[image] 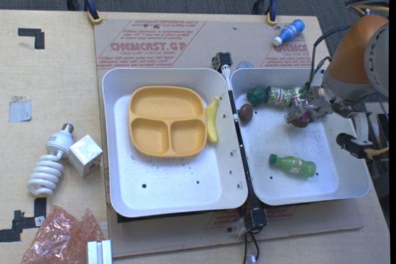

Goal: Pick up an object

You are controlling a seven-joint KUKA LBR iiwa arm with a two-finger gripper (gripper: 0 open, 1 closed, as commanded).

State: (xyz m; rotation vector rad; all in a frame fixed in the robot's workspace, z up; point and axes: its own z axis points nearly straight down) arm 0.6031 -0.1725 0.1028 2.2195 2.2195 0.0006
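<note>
1. The gripper (301, 113) is down in the right bin (346, 185), near its far right corner, and a dark reddish object (301, 120) sits right at its tip. I cannot tell whether that object is clamped.
2. Tight quarters there: the far wall is close, and a green-capped bottle (275, 96) lies just left along it. A brown ball (246, 112) hugs the left wall. The bin's near half offers room, with one green bottle (292, 165) lying in it.
3. The left bin (173, 198) holds one yellow tray (167, 120) and one banana (213, 120) touching the tray's right edge.
4. On the bench: one blue bottle (289, 33), one bulb (51, 161), one cube (85, 153).
</note>
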